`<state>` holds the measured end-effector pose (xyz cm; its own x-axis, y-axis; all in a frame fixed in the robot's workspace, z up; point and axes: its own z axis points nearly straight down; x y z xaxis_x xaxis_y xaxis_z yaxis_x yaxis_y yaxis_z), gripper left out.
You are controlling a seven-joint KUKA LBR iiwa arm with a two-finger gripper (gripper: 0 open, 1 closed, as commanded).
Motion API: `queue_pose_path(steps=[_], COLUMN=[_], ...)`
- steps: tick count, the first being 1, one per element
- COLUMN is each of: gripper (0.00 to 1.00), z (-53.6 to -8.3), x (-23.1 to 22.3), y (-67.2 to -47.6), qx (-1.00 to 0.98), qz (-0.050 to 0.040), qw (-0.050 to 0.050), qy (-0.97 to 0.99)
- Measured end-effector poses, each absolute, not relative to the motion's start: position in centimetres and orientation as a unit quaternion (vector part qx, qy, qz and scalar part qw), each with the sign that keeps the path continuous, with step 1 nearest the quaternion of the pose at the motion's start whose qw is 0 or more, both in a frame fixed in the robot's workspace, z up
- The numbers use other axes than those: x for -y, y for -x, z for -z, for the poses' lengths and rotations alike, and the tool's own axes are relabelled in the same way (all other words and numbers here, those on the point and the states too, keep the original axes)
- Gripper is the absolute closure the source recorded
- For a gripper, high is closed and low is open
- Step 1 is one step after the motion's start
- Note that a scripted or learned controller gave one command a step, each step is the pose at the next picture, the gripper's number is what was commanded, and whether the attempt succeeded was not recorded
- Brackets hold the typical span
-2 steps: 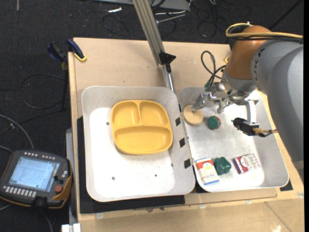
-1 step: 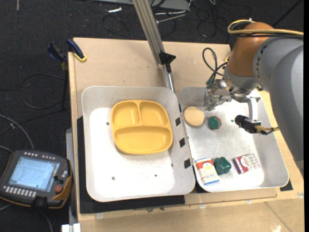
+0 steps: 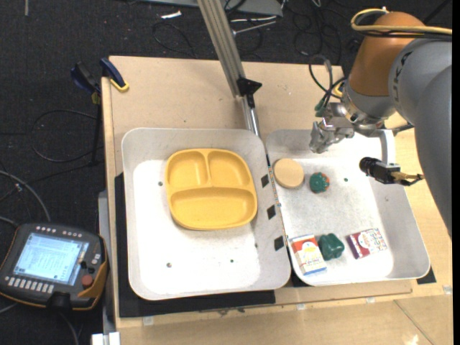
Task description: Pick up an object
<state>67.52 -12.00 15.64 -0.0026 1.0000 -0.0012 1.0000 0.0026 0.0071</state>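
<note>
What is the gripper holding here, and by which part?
Nothing is held: the gripper hangs above the right bin, apart from the tan disc and green ball.

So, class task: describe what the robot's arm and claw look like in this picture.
The arm is smooth, rounded grey casing with an orange band above the wrist. A yellowish cable loops over the band. The claw is small, grey metal, with dark cables beside it.

two white bins: one at frame centre-left (image 3: 144, 264), one at lower right (image 3: 402, 257). one yellow divided tray (image 3: 211, 188). one tan round disc (image 3: 289, 172). two green objects, one mid-right (image 3: 319, 183), one lower right (image 3: 331, 246). two small printed cartons, lower right (image 3: 308, 255) (image 3: 366, 243). one handheld control pendant, lower left (image 3: 50, 264).
</note>
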Motion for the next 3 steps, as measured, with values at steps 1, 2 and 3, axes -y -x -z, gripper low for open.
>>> queue_pose_path(steps=[1, 2, 3], gripper=[1.0, 1.0, 1.0], z=[-20.7, -26.2, -25.1], x=[11.3, 11.3, 6.9], y=[-67.0, -67.2, -66.6], qx=[-0.708, -0.708, -0.709], qz=[-0.0023, -0.0025, 0.0001], qw=[0.003, 0.004, -0.001], qy=[-0.706, -0.706, -0.705])
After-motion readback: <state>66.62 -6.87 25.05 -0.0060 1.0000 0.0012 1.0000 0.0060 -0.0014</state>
